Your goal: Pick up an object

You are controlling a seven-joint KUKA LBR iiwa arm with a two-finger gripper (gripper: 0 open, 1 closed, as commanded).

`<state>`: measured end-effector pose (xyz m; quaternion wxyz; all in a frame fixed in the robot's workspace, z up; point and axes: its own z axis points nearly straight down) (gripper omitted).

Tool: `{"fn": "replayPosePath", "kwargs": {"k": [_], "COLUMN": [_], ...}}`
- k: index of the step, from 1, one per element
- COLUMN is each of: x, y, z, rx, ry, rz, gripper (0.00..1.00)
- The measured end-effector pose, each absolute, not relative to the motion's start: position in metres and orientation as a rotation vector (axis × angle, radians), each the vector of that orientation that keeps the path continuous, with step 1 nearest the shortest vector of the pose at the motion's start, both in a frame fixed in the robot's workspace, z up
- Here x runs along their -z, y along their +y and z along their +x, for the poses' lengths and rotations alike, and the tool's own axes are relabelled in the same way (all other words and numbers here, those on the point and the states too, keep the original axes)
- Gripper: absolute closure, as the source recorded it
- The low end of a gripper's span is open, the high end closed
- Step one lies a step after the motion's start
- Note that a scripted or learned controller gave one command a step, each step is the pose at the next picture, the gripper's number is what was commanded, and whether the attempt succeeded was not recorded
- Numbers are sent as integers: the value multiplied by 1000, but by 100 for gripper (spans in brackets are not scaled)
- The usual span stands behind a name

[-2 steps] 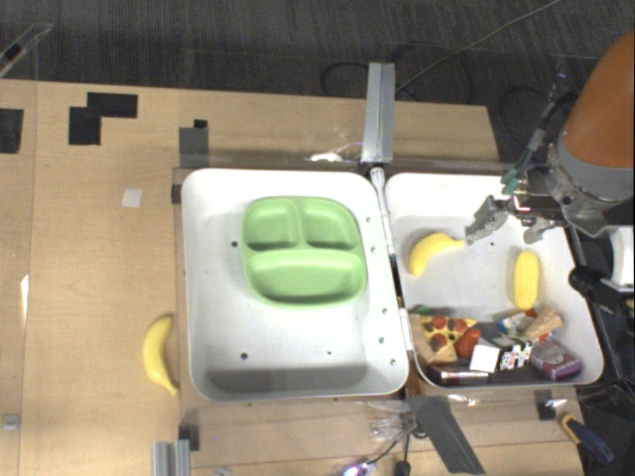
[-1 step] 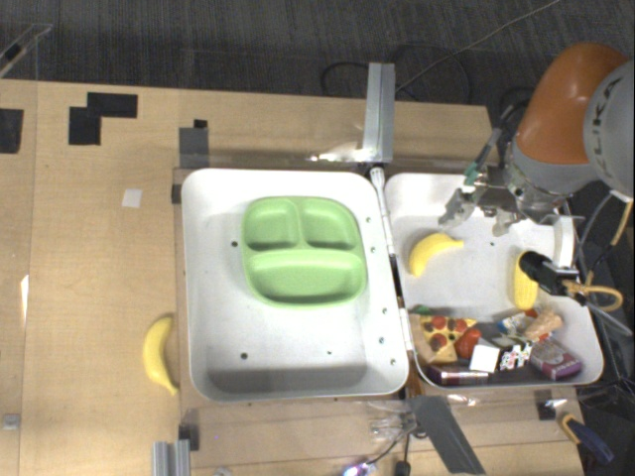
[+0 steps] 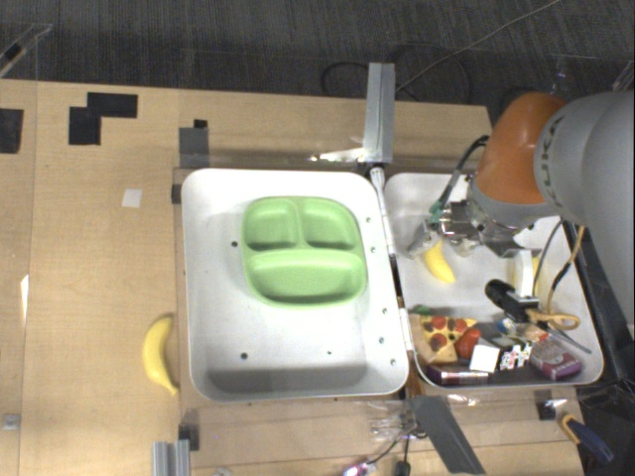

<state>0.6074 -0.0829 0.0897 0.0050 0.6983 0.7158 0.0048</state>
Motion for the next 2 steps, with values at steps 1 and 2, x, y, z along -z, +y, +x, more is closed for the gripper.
{"fn": "replayPosePath", "kwargs": {"k": [1, 2], "x": [-103, -187], "y": [-81, -72], "z": [610, 647], "rx": [-28, -8], "ry": [2239, 2117], "rz": [2186, 2314], "gripper": [100, 100]}}
